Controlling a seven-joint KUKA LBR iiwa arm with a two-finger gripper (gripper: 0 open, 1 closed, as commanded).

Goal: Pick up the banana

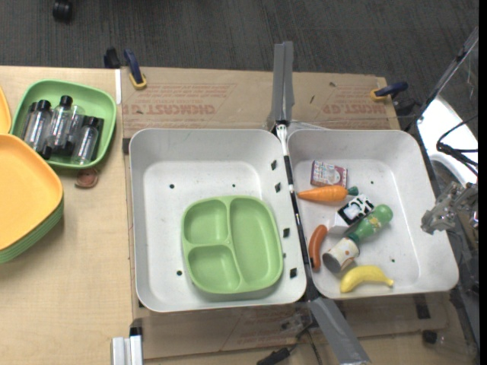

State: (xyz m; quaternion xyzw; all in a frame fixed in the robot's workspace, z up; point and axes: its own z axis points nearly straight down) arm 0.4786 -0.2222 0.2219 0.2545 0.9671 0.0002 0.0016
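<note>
The yellow banana [365, 278] lies flat in the front of the right bin [407, 158], close to its front wall and just right of a small tan can [340, 255]. My gripper [441, 213] is a grey metal shape at the right bin's right rim, about a hand's width right of the banana and farther back. Nothing shows between it and the banana.
The right bin also holds a carrot [323, 195], a pink box [328, 174], a green bottle [373, 223], a black-and-white item [355, 207] and a red-orange sausage-shaped toy [316, 243]. A green divided tray [232, 243] sits in the left bin [152, 204]. Bottles in a green tray [65, 124] and yellow plates [23, 196] stand far left.
</note>
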